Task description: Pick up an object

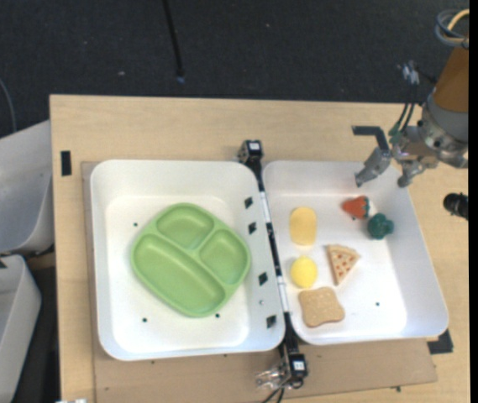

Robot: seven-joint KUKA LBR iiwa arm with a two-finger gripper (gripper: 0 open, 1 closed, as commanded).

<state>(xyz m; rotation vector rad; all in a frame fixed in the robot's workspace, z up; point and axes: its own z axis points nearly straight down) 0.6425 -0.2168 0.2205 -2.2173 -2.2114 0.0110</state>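
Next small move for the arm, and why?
Probably lower the end effector a little toward the red toy. It hangs open above the right bin's far corner with nothing between its fingers, and the red toy lies just below it, nearer than the green toy.

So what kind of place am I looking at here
Probably a robot lab test bench, not a kitchen: a wooden bench top bears two white bins, the food in the right bin looks like toys, and the gripper hangs over that bin.
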